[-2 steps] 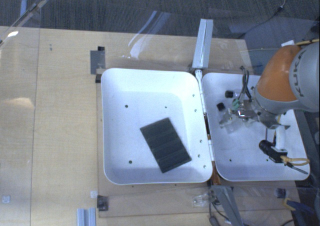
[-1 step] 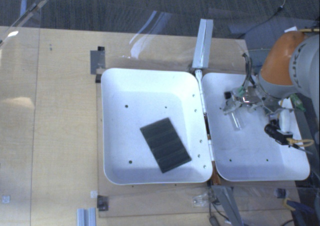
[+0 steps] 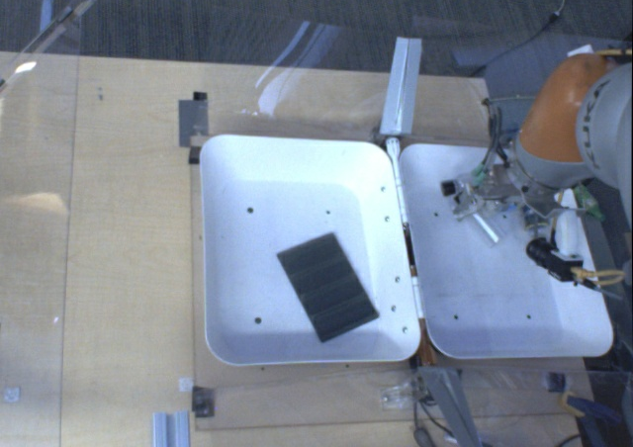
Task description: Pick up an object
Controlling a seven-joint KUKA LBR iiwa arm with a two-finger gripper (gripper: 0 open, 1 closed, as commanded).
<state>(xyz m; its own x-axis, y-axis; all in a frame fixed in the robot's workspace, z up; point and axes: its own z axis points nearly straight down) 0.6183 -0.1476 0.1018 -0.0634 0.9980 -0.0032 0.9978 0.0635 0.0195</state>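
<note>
A dark grey ribbed rectangular pad (image 3: 327,286) lies flat and turned at an angle in the lower middle of the left bin (image 3: 237,168). My gripper (image 3: 474,209) hangs over the upper middle of the right bin (image 3: 475,316), well to the right of the pad and across the divide between the two bins. Nothing shows in the gripper. The grey arm with its orange band (image 3: 554,119) comes in from the right above it.
Between the bins runs a narrow gap (image 3: 406,237), with a metal rail (image 3: 401,89) standing at its far end. Small black brackets (image 3: 194,119) sit on the wooden bench left of the left bin.
</note>
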